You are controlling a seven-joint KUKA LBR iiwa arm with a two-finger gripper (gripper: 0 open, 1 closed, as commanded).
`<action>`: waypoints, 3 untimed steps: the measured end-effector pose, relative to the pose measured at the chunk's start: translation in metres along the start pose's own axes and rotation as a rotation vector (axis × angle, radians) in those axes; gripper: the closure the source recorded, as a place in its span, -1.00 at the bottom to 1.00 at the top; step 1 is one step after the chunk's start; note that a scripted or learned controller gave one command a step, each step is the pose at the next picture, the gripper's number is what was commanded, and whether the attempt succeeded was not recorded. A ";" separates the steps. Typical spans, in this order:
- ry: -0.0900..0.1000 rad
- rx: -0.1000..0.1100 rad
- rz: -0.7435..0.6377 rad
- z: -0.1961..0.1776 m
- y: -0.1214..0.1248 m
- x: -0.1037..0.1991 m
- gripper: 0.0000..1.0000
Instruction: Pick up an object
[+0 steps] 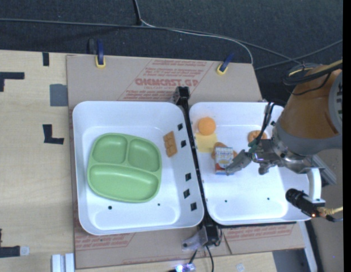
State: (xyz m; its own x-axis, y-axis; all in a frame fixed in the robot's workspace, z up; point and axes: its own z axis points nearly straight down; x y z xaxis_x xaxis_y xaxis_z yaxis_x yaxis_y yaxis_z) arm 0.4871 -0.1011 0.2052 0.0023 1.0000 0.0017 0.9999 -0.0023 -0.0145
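I see my gripper (pixel 232 168) low in the right bin (pixel 243 205), touching a small packet (pixel 222 157); whether its fingers are closed, I cannot tell. The packet looks light, crinkly and slippery, so I judge pinching across its short sides safest.

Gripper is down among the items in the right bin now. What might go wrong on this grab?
1. The gripper sits by the small printed packet, which lies against the pale yellow block and near the orange ball; closing may shove these aside or catch two.
2. The packet looks flat, so it may slip out.
3. A nudged ball could roll off across the right white bin.
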 end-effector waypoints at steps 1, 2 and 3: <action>-0.002 -0.012 -0.004 -0.006 0.003 0.000 -1.00; -0.001 -0.007 -0.004 0.046 0.011 0.005 -1.00; -0.001 -0.005 -0.002 0.109 0.007 0.000 -1.00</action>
State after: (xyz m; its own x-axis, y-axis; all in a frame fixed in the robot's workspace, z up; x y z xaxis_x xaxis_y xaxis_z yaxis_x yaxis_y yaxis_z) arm 0.4928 -0.1011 0.0962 0.0003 1.0000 0.0012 1.0000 -0.0003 -0.0095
